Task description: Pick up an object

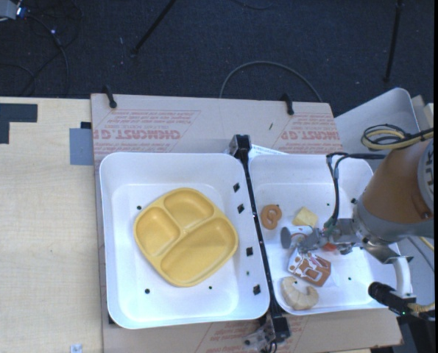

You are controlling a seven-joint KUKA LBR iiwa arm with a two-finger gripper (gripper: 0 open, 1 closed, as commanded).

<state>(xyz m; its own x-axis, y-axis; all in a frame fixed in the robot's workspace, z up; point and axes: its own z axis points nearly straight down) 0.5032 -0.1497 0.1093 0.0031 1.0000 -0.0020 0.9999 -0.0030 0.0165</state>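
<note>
Nearest you, at the front of the right bin (351, 300), a pale bread-like piece (299, 294) lies against the front wall. Just behind it rests a brown and white patterned object (312, 268), tilted, and the gripper (307, 243) sits right above that object's far end — you cannot tell from this view whether its fingers are apart, together or clamped on anything, since the grey metal there blurs into the object below. A small red spot shows on the gripper's right side. The arm (395, 197) comes in from the right, its orange band over the right bin's right half, with black cable looping up along it. Further back in the same bin, a small brown ring-shaped item (271, 215) lies close to the divider between the bins, and a yellow wedge (305, 217) lies just right of it, the two apart. In the left bin (123, 271) a yellow divided plate (186, 235) with three compartments sits alone near the middle, turned at an angle. Beyond both bins, printed cardboard (204, 127) covers the desk (34, 234), and dark carpet (204, 35) lies farthest off.
</note>
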